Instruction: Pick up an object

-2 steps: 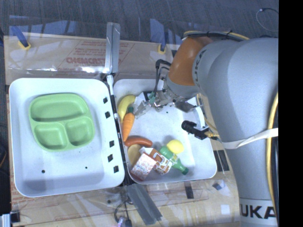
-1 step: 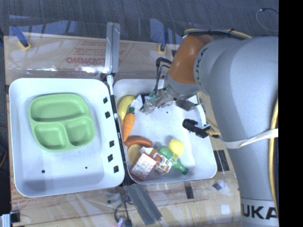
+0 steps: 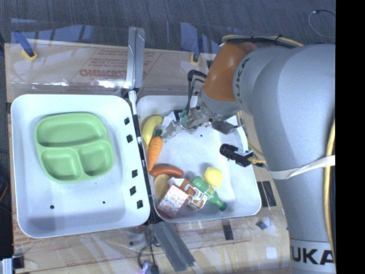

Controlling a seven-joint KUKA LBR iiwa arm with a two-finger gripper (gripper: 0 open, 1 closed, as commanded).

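Toys point(image 3: 185, 190) crowd the right bin's point(image 3: 246, 196) near-left side; its middle floor lies open.

Tool point(image 3: 174, 127) fingertips too small

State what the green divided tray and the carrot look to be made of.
Green divided tray: likely moulded plastic, matte, judging by its uniform colour and soft rounded compartment walls. Carrot: probably plastic toy food, with a smooth, evenly orange surface and a slight sheen; a real one cannot be ruled out.
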